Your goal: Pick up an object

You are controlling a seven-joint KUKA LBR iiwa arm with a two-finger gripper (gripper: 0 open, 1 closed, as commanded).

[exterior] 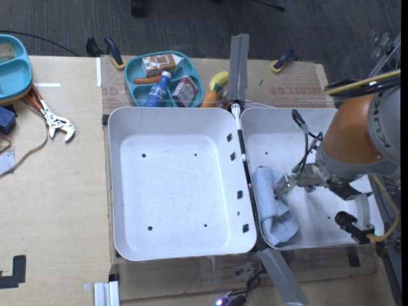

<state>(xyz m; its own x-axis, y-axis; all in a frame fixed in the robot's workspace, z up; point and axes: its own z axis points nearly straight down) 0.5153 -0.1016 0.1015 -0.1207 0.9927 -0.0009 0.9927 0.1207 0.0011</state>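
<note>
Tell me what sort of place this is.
Probably a robotics lab bench: two white bins set side by side, a grey-and-orange arm reaching in, a wrench and clamps on the board.

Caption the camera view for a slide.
Grey-and-orange arm's gripper reaches a crumpled pale blue cloth at the right white bin's left wall.

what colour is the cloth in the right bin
Pale grey-blue cloth, seen in the camera view, lying bunched by the bin's left wall.
</note>
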